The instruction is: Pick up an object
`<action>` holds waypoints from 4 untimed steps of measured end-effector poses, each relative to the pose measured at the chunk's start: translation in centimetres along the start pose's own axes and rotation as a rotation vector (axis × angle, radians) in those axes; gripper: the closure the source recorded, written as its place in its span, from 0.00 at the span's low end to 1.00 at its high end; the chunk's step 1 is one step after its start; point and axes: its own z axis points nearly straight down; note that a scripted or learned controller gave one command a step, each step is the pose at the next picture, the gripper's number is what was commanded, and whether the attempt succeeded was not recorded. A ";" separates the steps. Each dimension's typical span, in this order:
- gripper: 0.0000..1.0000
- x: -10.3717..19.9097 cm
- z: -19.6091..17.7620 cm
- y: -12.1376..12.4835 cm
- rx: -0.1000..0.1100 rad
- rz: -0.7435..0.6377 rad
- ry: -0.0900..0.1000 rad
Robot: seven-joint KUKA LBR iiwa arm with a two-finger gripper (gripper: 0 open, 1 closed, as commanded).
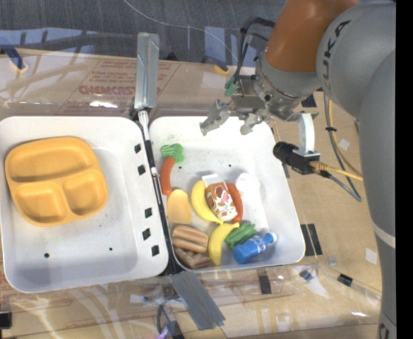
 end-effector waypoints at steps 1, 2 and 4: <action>0.00 -1.8 15.4 -2.7 0.009 0.067 0.001; 0.00 -3.7 19.3 -7.5 0.000 0.124 0.002; 1.00 3.8 9.2 -2.8 -0.003 0.350 0.002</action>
